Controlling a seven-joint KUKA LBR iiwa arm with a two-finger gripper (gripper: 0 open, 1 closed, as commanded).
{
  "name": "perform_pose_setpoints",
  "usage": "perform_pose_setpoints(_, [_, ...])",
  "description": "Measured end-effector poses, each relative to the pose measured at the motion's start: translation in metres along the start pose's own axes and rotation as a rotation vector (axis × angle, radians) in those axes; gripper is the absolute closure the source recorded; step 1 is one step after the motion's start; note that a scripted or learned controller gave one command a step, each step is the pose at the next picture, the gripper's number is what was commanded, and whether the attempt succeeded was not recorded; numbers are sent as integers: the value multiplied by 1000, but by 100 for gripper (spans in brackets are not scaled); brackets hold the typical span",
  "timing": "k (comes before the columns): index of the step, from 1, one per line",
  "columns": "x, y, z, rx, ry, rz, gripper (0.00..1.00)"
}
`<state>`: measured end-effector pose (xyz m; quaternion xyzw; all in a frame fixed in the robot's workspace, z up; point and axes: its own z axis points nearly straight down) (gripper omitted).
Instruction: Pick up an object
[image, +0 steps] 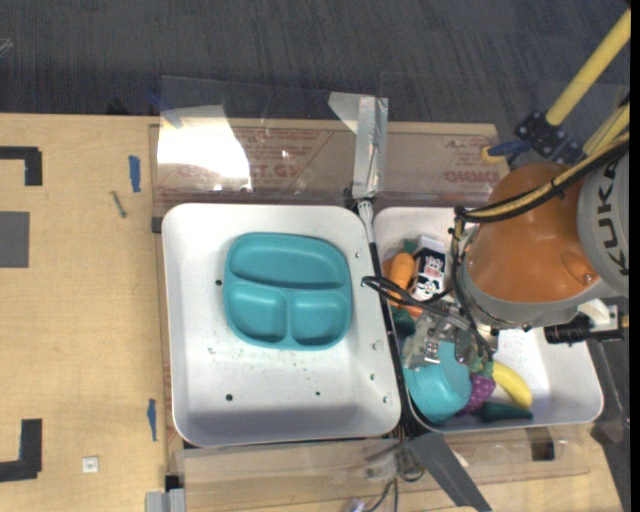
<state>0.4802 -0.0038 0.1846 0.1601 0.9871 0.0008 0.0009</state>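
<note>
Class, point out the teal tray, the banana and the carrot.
Teal tray (288, 290): camera view, on its centre ridge.
Banana (511, 385): camera view, on its middle.
Carrot (401, 270): camera view, on its upper part.

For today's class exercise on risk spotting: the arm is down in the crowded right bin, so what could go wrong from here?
1. The gripper sits among tightly packed items: the teal cup, the banana and the purple grapes. It might nudge them aside rather than grasp one.
2. It works near the wall dividing the bins, which could block a clean approach.
</note>
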Motion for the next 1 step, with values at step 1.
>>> perform_pose_setpoints(1, [-25,-74,-1,2,-5,-206,100])
